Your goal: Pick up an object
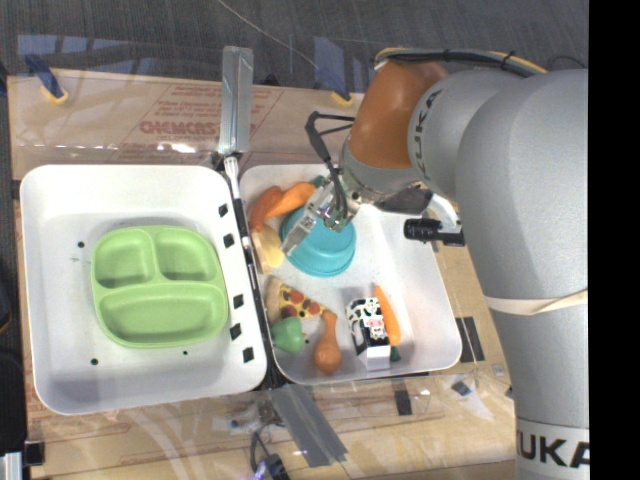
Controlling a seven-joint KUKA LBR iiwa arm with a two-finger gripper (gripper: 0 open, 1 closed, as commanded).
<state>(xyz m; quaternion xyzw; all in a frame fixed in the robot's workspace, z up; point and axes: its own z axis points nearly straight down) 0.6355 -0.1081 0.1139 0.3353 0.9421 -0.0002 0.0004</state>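
Note:
My gripper [322, 215] hangs low in the right bin [432, 298], directly over a teal cup [325, 253] that lies near the bin's far left side. Its tip touches or overlaps the cup's upper rim. An orange bread-like piece [274, 203] lies just left of the gripper. Below it sits a pale yellow piece [268, 250]. Toward the bin's front lie a pizza slice [296, 299], a green fruit [289, 336], a brown drumstick [327, 348], a cow-patterned carton [366, 320], a carrot [389, 320] and a small white block [377, 357].
The left bin [50, 268] holds a green divided plate [157, 285]. A metal bar [235, 98] rises along the divider between the bins. The arm's large grey body [520, 198] covers the right bin's far right side.

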